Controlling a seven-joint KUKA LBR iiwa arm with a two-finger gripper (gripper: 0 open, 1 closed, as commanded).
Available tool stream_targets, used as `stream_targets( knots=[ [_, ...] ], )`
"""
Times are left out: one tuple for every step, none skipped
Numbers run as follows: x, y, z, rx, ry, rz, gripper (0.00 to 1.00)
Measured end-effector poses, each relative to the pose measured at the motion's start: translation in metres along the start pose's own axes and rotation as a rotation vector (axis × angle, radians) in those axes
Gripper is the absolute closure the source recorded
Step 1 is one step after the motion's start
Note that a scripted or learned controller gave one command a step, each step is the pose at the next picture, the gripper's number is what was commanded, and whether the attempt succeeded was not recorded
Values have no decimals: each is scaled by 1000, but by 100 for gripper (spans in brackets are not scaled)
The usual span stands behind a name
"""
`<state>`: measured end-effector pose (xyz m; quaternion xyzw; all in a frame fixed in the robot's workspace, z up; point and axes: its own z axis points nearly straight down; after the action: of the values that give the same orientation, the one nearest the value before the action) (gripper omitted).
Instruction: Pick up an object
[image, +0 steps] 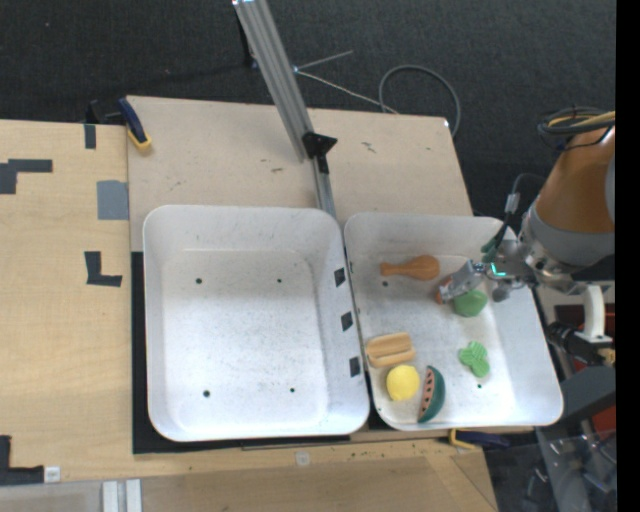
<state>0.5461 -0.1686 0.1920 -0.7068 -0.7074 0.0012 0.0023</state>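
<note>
Camera view from above takes in the bench (260, 150) with two white bins side by side; the left bin (245, 320) is the wider, the right bin (520, 390) holds all the toys; the grey and orange arm (575, 200) reaches in from the right, its gripper (462, 288) low in the right bin, touching or just over a green ball (470, 303), though whether it clamps the ball I cannot tell; a wooden pestle (412, 267) lies just left of it; lower down sit a hot dog bun (390, 349), a watermelon slice (431, 394), a lemon (403, 382), and a small green leafy piece (474, 358).
</note>
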Motion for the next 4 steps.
stream_targets(
  knots=[
    [0, 1, -2, -3, -1, -1, 0],
    [-8, 0, 59, 3, -1, 1, 0],
    [-7, 0, 104, -4, -3, 0, 0],
    [-7, 1, 93, -4, -2, -1, 100]
  ],
)
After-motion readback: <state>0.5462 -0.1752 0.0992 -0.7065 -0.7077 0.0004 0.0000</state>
